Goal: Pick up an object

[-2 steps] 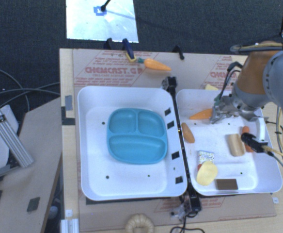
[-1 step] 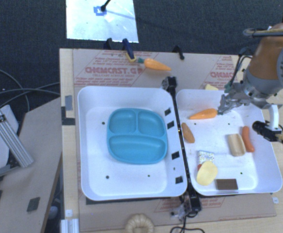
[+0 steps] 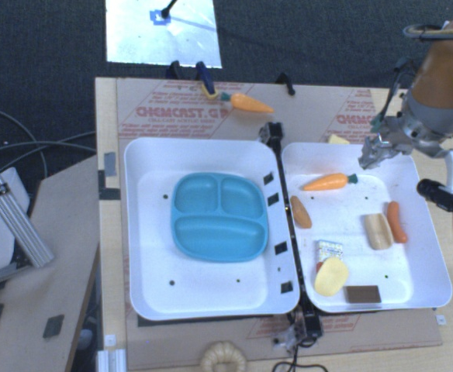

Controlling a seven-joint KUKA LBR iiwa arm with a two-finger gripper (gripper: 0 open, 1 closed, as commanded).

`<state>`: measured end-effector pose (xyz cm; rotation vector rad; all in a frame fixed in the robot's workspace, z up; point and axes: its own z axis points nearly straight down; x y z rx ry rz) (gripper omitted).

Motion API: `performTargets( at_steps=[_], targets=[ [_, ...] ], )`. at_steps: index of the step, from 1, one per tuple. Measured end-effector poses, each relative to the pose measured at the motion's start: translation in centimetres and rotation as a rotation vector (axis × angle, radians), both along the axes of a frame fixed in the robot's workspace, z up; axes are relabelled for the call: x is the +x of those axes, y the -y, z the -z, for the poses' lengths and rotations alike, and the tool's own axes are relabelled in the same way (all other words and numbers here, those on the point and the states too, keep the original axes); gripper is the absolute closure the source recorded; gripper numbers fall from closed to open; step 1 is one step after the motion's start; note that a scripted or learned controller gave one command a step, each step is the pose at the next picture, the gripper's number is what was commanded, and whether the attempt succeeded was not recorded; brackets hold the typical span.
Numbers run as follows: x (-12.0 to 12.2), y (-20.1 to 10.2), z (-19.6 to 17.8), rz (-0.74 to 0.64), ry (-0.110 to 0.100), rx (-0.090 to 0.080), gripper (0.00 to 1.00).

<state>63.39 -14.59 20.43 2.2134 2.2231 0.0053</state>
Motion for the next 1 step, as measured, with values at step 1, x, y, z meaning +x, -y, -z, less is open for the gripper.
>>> performTargets(
  at_steps=[1],
  targets=[
    [0.13, 0.0, -2.19, -0.001, 0.0, 0.0, 1.0]
  ],
)
